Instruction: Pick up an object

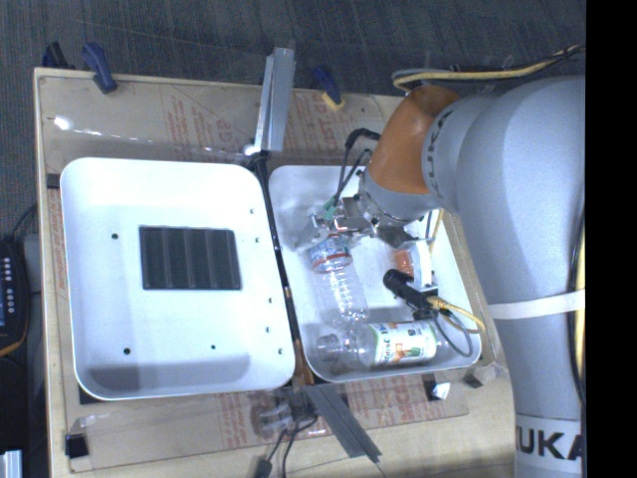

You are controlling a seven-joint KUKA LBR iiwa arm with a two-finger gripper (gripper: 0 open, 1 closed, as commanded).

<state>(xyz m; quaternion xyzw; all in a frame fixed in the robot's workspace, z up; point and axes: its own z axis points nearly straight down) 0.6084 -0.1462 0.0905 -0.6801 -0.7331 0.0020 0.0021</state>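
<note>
The right bin (460,312) is pretty cramped: the gripper (336,217) sits low near its far wall, right above the cap end of a clear water bottle (340,279), and honestly I can't tell its state. A labelled bottle (383,346) hugs the near rim. The left bin (100,267) beside it has loads of room.

Robotics lab — KUKA arm (518,197), clamped bench (149,108), white bins (90,267).
</note>
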